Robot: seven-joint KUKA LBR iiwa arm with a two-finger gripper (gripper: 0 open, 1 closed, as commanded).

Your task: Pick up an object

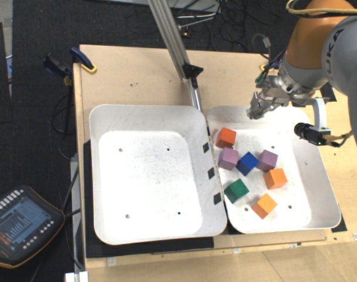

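The gripper (257,111) hangs over the far edge of the right bin (319,181), beyond the red-orange cube (226,137); whether it is clenched or released I cannot tell. Nearer than that cube lie two purple cubes (228,158), a blue cube (247,163), a green cube (236,190) and two orange cubes (275,178).

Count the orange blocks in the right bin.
3: one at the cluster's far-left, one to the right below a purple block, one nearest the front.
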